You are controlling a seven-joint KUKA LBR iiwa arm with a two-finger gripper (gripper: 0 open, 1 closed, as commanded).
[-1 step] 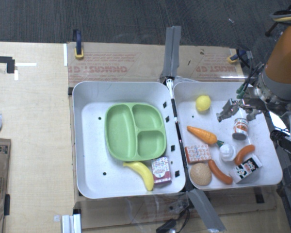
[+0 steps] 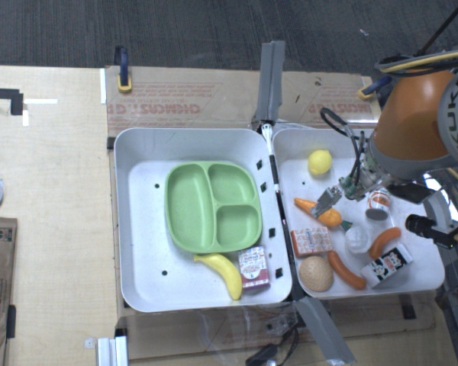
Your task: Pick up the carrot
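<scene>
A green divided plate (image 2: 214, 207), a banana (image 2: 224, 273) and a small carton (image 2: 253, 268) lie in the left bin (image 2: 133, 227). In the right bin (image 2: 424, 280), the carrot (image 2: 305, 203) lies just left of the gripper (image 2: 327, 200), whose jaw state cannot be told.

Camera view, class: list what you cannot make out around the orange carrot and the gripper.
- Gripper: too small and blurred to tell its opening.
- Orange carrot: right end hidden behind the gripper.
- Small white carton: print too small to read.
- Grey-and-orange arm: cut off by the right edge.
</scene>
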